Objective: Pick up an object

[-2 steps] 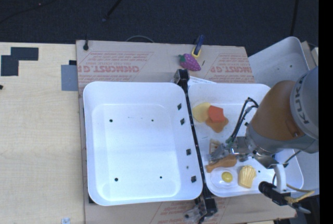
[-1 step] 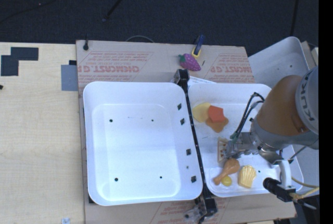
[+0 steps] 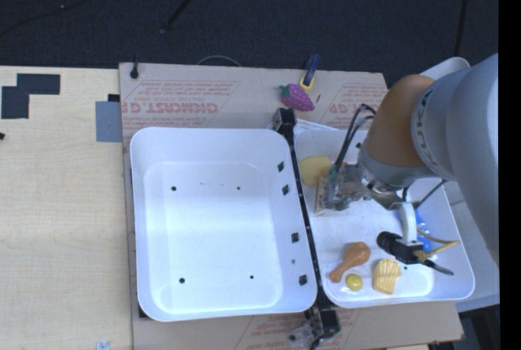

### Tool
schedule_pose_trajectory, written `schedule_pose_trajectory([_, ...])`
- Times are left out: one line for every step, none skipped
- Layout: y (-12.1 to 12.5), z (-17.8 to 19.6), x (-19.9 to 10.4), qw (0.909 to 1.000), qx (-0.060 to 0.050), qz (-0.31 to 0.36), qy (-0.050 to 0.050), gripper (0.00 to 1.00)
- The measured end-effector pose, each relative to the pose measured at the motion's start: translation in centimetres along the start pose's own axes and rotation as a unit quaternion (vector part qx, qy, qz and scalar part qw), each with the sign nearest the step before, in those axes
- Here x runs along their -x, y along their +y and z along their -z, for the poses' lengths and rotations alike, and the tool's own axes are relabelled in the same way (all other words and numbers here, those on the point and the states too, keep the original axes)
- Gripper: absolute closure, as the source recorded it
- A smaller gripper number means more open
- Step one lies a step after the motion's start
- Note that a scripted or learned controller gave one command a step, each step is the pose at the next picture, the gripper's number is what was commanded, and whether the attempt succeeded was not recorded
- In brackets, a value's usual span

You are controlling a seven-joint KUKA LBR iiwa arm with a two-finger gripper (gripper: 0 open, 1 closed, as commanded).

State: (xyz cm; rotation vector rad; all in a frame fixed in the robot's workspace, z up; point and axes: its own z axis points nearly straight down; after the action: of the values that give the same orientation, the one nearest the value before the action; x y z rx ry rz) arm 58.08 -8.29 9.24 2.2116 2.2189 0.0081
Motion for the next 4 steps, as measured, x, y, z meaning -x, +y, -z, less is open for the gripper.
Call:
schedule_pose_trajectory([1.7, 0.0, 1.3, 1.0000, -0.002, 0.000, 0.003, 1.00])
schedule_pose_trajectory([-0.7, 4.8, 4.4, 1.0000, -0.004, -0.003, 0.001, 1.00])
schedule_pose_trajectory([-0.8, -0.7, 2.0, 1.0000, -0.006, -0.001, 0.001, 1.00])
schedule_pose_trajectory([6.1, -0.4, 3.4, 1.0000, -0.005, 0.000, 0.000, 1.00])
